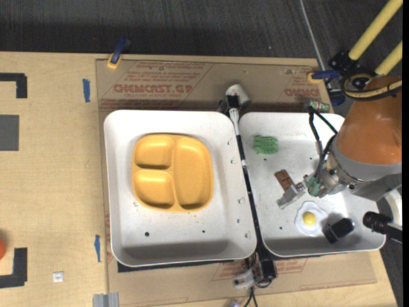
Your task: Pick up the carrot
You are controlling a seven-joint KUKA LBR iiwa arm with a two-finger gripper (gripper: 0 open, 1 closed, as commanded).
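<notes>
Camera view: the gripper (295, 192) (grip state cannot be told) hangs low in the right bin (281, 235) beside a fried egg (309, 219).

Single fixed overhead view, slanted down toward 12 o'clock, moderately near; both white bins (121, 190) framed side by side; arm (374, 130) entering from 3 o'clock.

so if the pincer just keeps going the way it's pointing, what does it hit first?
Likely the bare white floor of the right bin: the pincer points down-left, apparently past the small brown block. Depth is unclear.
</notes>
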